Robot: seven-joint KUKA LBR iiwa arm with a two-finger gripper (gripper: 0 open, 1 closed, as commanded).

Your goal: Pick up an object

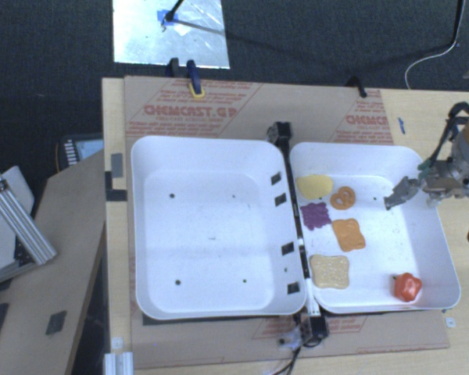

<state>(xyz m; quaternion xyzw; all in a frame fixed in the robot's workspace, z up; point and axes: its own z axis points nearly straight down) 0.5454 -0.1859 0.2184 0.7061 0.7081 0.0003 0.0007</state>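
**End effector poised over the right bin, nothing picked yet**

The end effector point(397, 194) reaches in over the right bin point(434, 233), with its tip hanging above the bin's bare floor near the far right wall. Whether its fingers are spread or pressed together cannot be told; they read as one small grey shape at this angle. Nothing is visibly held.

All candidate objects lie in that same bin, on the side of the end effector away from the arm. Nearest to it is the brown pretzel point(343, 198), with the yellow piece point(315, 185) just beyond that. The orange toast-shaped piece point(349, 234) and the purple piece point(316, 216) lie further toward the camera side, the pale bread slice point(329, 271) further still. The red pepper point(407, 287) sits apart from the rest, near the bin's front corner, on the camera side of the end effector.

Judged from this, the task is at its opening: approach made, but no descent onto a target, no closure, no lift. Which object is the target is not evident.

The arm is cut off at the frame edge past the wrist. The height of the end effector above the bin floor is hard to gauge from the slanted view. The left bin point(148, 209) on the surface point(422, 108) plays no part here.
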